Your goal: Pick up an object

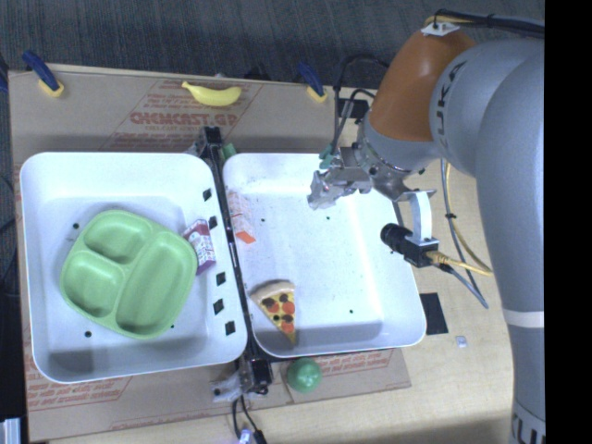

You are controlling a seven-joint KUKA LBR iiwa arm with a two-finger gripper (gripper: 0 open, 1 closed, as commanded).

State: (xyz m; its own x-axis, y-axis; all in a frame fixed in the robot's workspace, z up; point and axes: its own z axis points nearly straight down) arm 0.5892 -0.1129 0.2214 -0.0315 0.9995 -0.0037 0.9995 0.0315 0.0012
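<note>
Pizza slice (pixel 277 309) tip lower right, long axis diagonal

Two shallow white bins sit side by side on a cardboard sheet; the left bin (pixel 37 248) holds a green three-compartment tray (pixel 127 271), with a small dark red wrapper (pixel 201 241) touching its right edge; the right bin (pixel 370 313) holds a toy pizza slice (pixel 277 307) near its front left corner, and a small orange scrap (pixel 244 237) by its left wall; the gripper (pixel 324 191) hangs over the right bin's back part, well apart from the pizza slice; a green ball (pixel 302 375) rests on the cardboard just in front of the right bin; a yellow banana (pixel 212 92) lies behind the bins.
</note>
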